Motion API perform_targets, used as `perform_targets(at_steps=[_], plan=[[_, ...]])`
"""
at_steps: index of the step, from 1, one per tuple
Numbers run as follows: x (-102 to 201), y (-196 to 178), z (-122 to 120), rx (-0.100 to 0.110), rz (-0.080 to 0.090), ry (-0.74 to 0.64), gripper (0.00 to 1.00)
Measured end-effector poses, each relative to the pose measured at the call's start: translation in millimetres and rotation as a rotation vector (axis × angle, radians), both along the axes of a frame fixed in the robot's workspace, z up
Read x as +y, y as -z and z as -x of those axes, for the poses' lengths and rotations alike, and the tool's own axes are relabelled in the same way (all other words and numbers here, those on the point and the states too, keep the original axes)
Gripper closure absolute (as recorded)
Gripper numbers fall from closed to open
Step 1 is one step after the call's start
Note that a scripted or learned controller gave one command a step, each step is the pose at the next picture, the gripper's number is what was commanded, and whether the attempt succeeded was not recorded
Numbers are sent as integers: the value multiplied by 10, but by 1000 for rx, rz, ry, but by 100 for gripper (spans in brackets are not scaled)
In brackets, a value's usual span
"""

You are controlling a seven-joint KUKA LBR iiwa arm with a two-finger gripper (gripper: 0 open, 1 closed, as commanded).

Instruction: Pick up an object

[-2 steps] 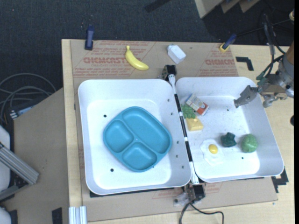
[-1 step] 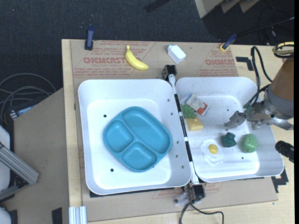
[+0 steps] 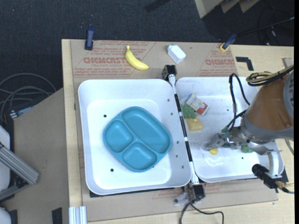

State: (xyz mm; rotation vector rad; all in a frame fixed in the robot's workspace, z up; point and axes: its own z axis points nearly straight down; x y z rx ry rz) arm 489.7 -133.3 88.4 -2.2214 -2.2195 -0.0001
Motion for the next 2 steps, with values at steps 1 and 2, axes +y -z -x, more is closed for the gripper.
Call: perform_targets(at_steps=[1,2], plan=[[1,-101,-8,-4,1,1,100],[1,-99,-5,-3,1,1,0]])
